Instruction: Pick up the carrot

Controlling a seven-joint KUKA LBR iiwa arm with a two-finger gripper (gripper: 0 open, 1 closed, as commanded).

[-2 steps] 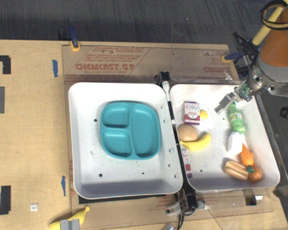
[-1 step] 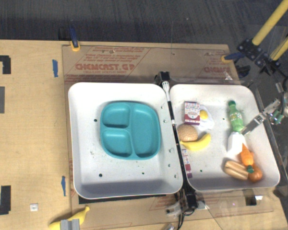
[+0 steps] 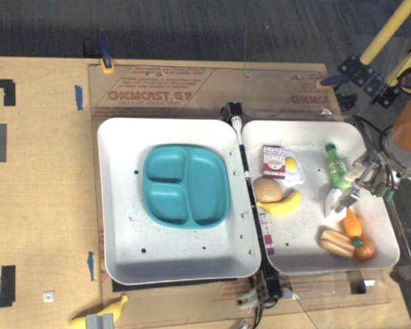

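The carrot (image 3: 353, 223) is a short orange piece with a green tip. It lies in the right bin (image 3: 308, 134) near its right wall, just above a hot dog (image 3: 336, 242). My gripper (image 3: 347, 197) hangs just above and slightly left of the carrot, reaching in from the right. Nothing shows as held in it. The grey wrist behind it covers part of the bin's right rim.
A green bottle (image 3: 335, 166) lies just left of the gripper. A small orange ball (image 3: 364, 251) touches the hot dog. A red carton (image 3: 274, 162), a brown bun (image 3: 268, 189) and a banana (image 3: 285, 205) sit at the right bin's left. The left bin (image 3: 116, 204) holds a teal divided plate (image 3: 186, 186).
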